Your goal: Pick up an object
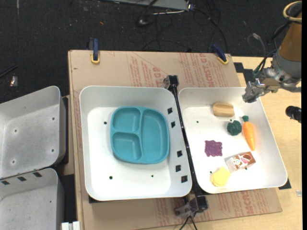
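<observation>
The right bin (199,99) holds a tan bread roll (223,109), a dark green broccoli piece (234,127), an orange carrot (249,133), a purple grape bunch (213,148), a small printed packet (240,161) and a yellow piece (220,177). My gripper (250,95) hangs over the bin's far right rim, right of and slightly above the bread roll, apart from it. Nothing shows between its tips.
The left bin (96,104) holds a teal divided plate (140,135). Both bins rest on a cardboard sheet (144,66) held by clamps. Grey metal trays (29,128) lie at the far left. Cables run across the dark floor behind.
</observation>
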`<state>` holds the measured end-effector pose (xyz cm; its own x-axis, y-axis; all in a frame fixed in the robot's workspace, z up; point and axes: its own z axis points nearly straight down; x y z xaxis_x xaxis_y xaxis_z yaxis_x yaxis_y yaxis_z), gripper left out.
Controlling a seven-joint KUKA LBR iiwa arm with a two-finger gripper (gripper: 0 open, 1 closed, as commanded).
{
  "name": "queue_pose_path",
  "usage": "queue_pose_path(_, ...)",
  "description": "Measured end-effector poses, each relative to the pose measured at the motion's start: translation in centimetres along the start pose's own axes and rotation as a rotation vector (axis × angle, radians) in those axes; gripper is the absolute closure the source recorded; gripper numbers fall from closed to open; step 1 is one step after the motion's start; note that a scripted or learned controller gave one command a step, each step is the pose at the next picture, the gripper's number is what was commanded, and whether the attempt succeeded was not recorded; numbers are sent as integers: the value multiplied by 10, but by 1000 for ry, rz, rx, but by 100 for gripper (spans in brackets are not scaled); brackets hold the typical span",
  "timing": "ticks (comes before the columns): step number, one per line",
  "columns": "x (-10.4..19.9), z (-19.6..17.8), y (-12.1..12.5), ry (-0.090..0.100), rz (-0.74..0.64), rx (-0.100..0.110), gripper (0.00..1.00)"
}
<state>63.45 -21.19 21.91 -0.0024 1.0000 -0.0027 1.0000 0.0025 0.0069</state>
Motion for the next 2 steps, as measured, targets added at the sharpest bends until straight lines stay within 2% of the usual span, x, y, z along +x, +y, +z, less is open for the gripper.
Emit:
queue_pose_path(1, 0, -39, 2, 0, 0, 0, 100)
queue_pose_path(2, 59, -27, -4, 5, -5, 8, 100)
